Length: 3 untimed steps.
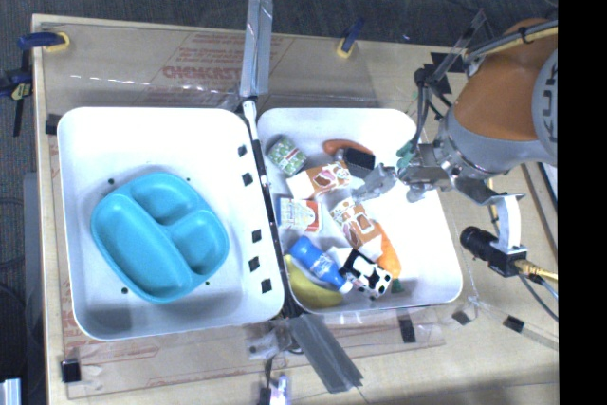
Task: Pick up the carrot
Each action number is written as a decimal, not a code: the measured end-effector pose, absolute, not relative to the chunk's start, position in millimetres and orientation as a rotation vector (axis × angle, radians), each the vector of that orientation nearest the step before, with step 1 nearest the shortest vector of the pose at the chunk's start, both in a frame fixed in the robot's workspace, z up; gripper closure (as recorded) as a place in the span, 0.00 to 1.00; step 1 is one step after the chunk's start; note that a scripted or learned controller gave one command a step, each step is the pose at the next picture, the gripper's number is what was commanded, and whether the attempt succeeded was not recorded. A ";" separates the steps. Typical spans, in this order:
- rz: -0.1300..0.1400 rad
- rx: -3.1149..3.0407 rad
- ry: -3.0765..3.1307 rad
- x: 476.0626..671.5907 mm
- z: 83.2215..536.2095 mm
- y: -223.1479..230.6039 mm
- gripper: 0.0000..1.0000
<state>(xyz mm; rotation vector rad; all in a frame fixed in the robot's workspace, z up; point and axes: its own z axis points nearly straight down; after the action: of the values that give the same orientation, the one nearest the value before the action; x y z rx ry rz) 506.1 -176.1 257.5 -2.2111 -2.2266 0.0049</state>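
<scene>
Carrot (388, 253) lies in the right bin (432, 232), long axis near-vertical in view; gripper (394, 180) hovers above, spread wide, holding nothing.

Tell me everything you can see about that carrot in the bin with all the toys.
The carrot is a small orange toy, plastic by its look, tapered and lying on its side at a slant in the right-hand bin, near the front right corner. Only part of it shows: a black-and-white cow figure overlaps its lower end, and a printed carton lies against its upper left. The gripper hangs above the pile, up and left of the carrot, not touching it.
</scene>
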 end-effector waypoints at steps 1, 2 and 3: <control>0.004 -2.265 -2.173 476.4 204.8 -210.9 0.00; 0.003 -2.221 -2.217 476.6 185.0 -206.1 0.00; 0.003 -2.287 -2.153 477.0 199.6 -186.7 0.00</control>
<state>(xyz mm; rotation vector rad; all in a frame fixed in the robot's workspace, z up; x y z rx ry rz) 477.0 -186.7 199.6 -2.2872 -2.1534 0.0027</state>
